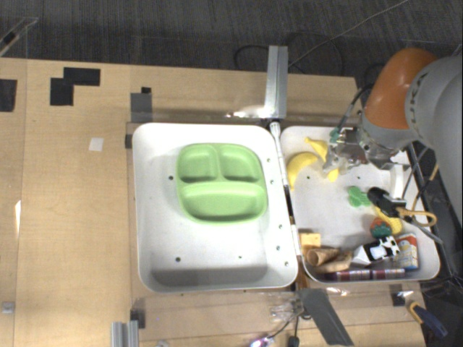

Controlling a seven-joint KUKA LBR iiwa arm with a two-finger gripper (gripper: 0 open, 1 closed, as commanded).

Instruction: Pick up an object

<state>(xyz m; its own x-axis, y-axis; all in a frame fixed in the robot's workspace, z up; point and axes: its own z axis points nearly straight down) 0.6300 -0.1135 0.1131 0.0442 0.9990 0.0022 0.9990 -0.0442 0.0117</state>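
Fingers' state cannot be told; the gripper (338, 159) hangs in the right bin (329, 215), just beside a yellow banana (302, 164). A green tray (219, 182) fills the left bin (155, 215).

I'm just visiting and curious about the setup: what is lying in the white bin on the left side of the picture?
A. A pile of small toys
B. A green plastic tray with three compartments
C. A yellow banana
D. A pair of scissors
B: the green plastic tray with three compartments lies alone in the left shallow white bin, while the yellow banana-shaped toy and other small items sit in the right bin.
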